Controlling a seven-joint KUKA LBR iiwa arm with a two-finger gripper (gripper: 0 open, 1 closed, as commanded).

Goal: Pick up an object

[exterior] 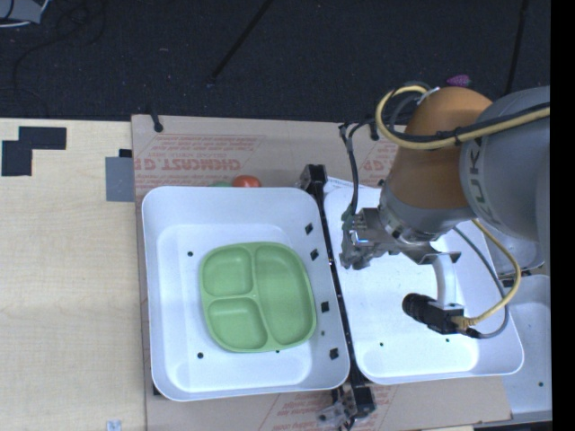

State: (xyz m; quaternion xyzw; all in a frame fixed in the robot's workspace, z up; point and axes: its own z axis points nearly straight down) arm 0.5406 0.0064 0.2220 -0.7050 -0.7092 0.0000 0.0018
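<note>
A green divided plate (257,295) lies flat in the middle of the left white bin (171,330). My gripper (356,248) hangs low over the left part of the right white bin (395,366), close to the divider between the bins. Its fingers point down and to the left, and the wrist hides how they stand. I see nothing held between them. A small red-orange object (245,183) with a bit of green beside it peeks over the far rim of the left bin.
The grey arm with its orange band (440,142) covers the upper right of the right bin. Black clips (314,180) sit along the divider between the bins. The bins rest on a cardboard sheet (225,151) on a pale wooden bench.
</note>
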